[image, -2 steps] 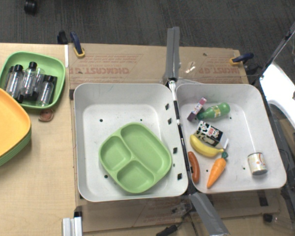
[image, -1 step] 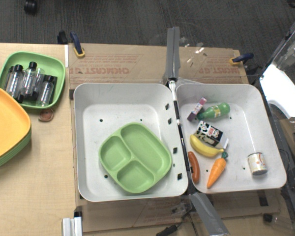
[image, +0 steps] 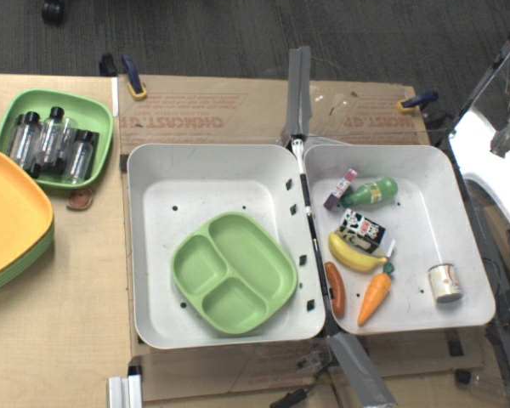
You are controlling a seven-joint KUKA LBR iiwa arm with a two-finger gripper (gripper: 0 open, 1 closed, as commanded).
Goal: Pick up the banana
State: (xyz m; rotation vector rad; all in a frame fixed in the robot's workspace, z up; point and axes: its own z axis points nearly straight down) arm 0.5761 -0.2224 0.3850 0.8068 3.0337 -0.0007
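Two bins: sitting side by side on the bench, with the banana waiting in the right one.
Far left: yellow plates (image: 13, 219) are stacking at the bench edge, and a green tray of small bottles (image: 55, 138) is resting just behind them.
Left bin (image: 149, 177): holding a green divided plate (image: 234, 272), tilted slightly in the view.
Right bin (image: 442, 177): crowding several things toward its left wall.
Banana (image: 355, 255): lying on the bin floor, touching the black-and-white carton (image: 363, 232) above it and nearly touching the carrot (image: 373, 297) below (a tight nest).
Neighbours: a sausage (image: 336, 289) is lying just left of the carrot, a green bottle (image: 370, 192) is resting further back, and a small can (image: 444, 282) is sitting well apart to the right.
Gripper: I cannot tell its state, as nothing of the fingers is showing clearly.
Risk: a descent here is likely catching the carton or carrot instead, because they are pressing so close; the curved, smooth banana may also be slipping out if pinched near its tip.
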